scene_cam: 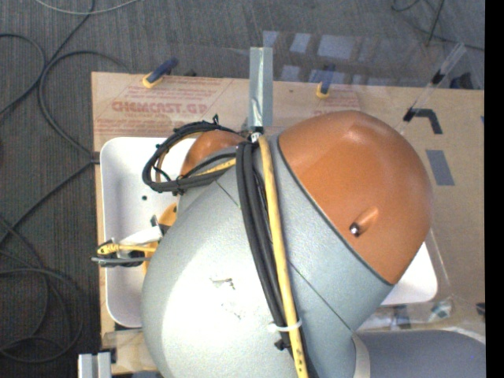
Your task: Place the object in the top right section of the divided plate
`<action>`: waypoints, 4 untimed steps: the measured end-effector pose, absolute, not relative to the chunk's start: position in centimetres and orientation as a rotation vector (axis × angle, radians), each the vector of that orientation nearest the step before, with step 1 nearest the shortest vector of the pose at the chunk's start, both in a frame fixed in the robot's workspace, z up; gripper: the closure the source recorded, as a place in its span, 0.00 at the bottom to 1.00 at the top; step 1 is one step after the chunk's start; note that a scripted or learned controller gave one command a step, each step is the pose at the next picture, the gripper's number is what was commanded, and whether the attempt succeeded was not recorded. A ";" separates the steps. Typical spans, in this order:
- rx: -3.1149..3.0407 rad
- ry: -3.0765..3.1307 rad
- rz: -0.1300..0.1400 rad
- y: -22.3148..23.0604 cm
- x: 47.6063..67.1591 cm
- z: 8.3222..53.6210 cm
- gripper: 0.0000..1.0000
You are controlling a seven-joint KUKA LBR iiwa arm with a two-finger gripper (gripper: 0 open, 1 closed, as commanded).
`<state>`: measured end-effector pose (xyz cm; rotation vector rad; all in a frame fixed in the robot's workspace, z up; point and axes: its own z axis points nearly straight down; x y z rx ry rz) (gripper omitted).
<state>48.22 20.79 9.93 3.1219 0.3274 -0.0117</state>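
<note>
1. Arm [228, 290] comes in from 5 o'clock and lies across the middle of the frame. Its big grey link covers most of both bins.
2. Orange dome cap [354, 187] on the joint sits at 2 o'clock from frame centre, above the grey shell.
3. Orange band [206, 152] peeks out at 10 o'clock from centre, past the far end of the grey link. That puts the wrist end over the left bin [118, 179].
4. Cable bundle [252, 211], black with one yellow line, runs along the arm from 6 o'clock up to 12. It then loops out toward 9 o'clock, over the left bin's upper part.
5. Claw state: we cannot tell. The arm body sits over that end.
6. Object and divided plate: we cannot tell where either lies, so we have no claw-to-object relation to report. The bare strip of left bin floor at 9 o'clock looks plain white.
7. Right bin [417, 282]: we see one white corner at 4 o'clock, just under the orange dome.
8. Bench board [157, 105] is tan with red lettering at 11 o'clock. Two yellow clamps grip its 12 o'clock edge, one at the left [160, 71] and one nearer the middle [323, 87].
9. Grey upright post [261, 85] stands at 12 o'clock between the clamps, touching the top of the cable loop.
</note>
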 end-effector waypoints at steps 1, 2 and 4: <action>3.122 0.334 -0.011 20.7 48.4 11.0 1.00; 3.060 0.689 -0.006 23.2 56.4 25.8 1.00; 3.090 0.538 -0.012 23.2 48.2 15.1 1.00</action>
